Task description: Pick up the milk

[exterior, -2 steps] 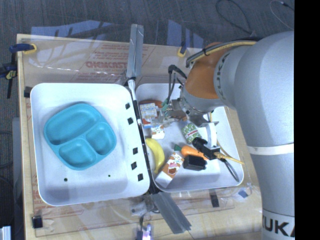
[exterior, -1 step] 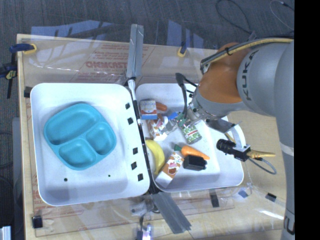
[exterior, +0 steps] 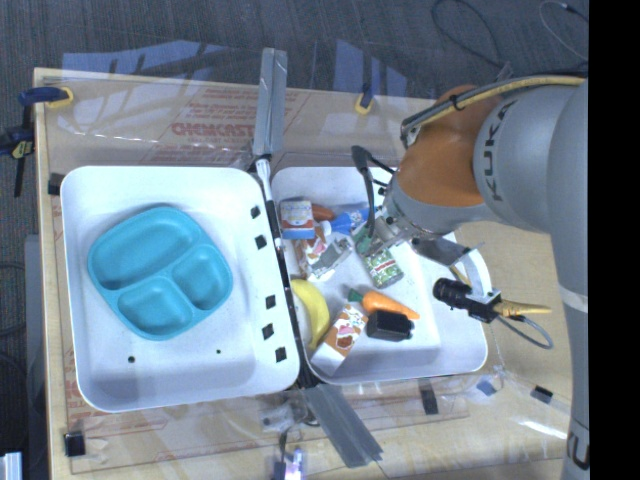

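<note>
A small white carton with blue and red print, which looks like the milk (exterior: 296, 218), lies in the right bin (exterior: 462, 340) near its far left corner. My gripper (exterior: 372, 238) hangs low over the middle of that bin, to the right of the carton and apart from it. Its tip is just above a green and white packet (exterior: 384, 266). The grey arm with its orange band (exterior: 440, 163) covers the bin's far right part.
The left bin (exterior: 90, 358) holds a blue divided plate (exterior: 160, 268). In the right bin lie a banana (exterior: 312, 308), a carrot (exterior: 388, 305), a black object (exterior: 390, 328), an orange and white carton (exterior: 345, 330) and a shiny wrapper (exterior: 326, 258).
</note>
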### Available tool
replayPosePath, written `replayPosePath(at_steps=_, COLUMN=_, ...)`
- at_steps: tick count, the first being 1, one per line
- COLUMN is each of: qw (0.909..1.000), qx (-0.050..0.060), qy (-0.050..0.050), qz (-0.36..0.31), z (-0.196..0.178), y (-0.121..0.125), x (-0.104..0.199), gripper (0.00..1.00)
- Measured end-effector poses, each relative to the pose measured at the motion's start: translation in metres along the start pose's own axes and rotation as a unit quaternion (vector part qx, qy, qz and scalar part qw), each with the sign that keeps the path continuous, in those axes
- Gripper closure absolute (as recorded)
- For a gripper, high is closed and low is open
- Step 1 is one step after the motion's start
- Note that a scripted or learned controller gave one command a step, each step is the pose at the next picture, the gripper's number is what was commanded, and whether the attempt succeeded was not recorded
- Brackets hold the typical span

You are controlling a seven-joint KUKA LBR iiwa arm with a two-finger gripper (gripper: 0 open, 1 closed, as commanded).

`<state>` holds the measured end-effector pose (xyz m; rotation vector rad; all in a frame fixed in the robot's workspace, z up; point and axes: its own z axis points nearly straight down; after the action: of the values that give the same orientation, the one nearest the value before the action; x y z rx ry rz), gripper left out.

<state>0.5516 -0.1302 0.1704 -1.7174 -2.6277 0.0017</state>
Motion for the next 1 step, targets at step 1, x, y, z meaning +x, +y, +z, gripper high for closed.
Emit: replayPosePath(at_steps=1, qw=0.997, qx=-0.006, qy=-0.014, qz=-0.076, z=0.0584, y=0.0229, x=0.0031, gripper=0.0)
